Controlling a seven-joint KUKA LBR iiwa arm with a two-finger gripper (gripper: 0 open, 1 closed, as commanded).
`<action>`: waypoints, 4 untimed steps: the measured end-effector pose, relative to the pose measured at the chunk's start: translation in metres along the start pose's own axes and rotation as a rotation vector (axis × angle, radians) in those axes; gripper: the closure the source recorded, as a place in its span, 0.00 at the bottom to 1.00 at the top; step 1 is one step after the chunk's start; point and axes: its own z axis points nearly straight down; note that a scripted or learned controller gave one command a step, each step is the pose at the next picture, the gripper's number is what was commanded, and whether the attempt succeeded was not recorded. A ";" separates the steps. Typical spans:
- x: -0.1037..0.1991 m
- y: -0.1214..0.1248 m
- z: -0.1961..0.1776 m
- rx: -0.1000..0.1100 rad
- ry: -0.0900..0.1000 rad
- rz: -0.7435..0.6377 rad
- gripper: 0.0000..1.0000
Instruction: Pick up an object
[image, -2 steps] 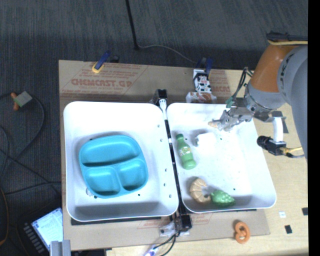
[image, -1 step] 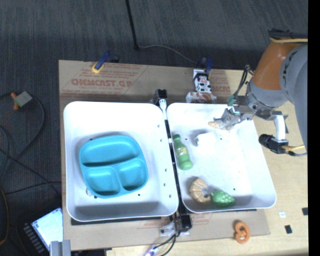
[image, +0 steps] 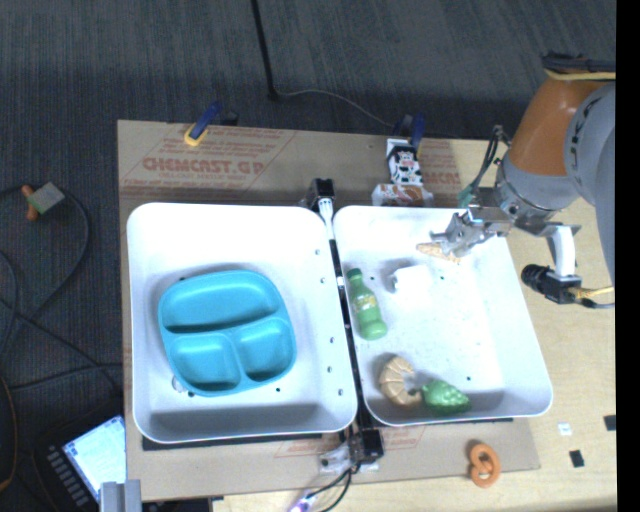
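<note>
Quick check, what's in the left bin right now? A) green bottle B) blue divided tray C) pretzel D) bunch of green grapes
B. The blue divided tray lies in the left bin; the green bottle is in the right bin, along its left wall.

Even, fairly bright overhead light falls on the bench. The two shallow white plastic bins wash out to near glare, with faint shadows along their inner walls. The dark carpeted floor looks dim. The picture is soft and grainy, small details blurred.
</note>
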 end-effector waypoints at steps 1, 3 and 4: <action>0.000 0.000 -0.010 0.000 -0.002 -0.001 1.00; -0.001 0.001 -0.029 -0.002 -0.006 -0.001 1.00; 0.059 -0.037 -0.103 0.000 0.006 0.001 1.00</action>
